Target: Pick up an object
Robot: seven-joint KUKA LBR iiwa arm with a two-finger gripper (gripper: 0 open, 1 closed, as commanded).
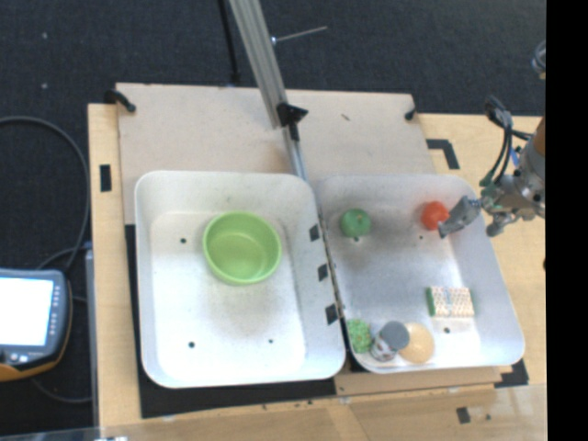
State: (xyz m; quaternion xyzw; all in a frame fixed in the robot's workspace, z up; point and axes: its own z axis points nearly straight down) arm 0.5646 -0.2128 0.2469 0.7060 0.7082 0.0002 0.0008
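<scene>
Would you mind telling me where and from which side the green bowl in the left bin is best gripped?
Probably by its rim, from straight above. The green bowl sits upright and open-topped, apart from the walls of the left bin, so one finger could go inside and one outside. The side of the rim nearest the end effector looks like the shortest reach.

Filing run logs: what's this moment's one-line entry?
tool: beside orange ball, right bin | held: nothing seen | left bin: green bowl

The green bowl [242, 246] looks like smooth, slightly glossy plastic. Both white bins [165, 200] are matt and speckled with grey. The table [211, 118] seems pale wood, perhaps plywood.
</scene>
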